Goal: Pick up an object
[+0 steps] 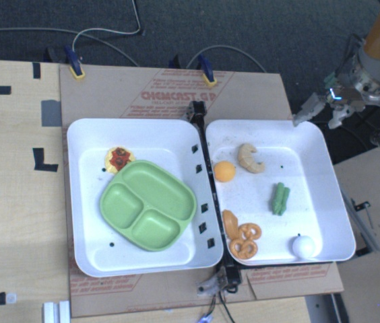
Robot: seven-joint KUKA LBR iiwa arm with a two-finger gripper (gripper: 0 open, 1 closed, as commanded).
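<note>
Pincer [319, 113] sits up past the top right corner of the right bin [331, 180], outside the rim, over the bench. Its two fingers are spread apart, nothing between them. Grey arm [372, 59] comes in above it, orange band visible near the frame edge.

Using the orange ball [224, 171] as reference, near the right bin's left wall:
- tan curved pastry [250, 158] just right of it and slightly up
- green pod [280, 198] well to the right and lower
- pretzels [246, 241] straight below, near the bottom rim, with an orange piece [230, 222] touching them on the upper left
- white ball [304, 246] far down-right, in the bin's bottom right corner

Left of the ball, across the divider: left bin [82, 147] holds a green divided plate [148, 205], tilted diagonally, three compartments. Small yellow-and-red item [118, 158] lies just off the plate's upper left edge.

Pincer is well apart from every object in the bins.
</note>
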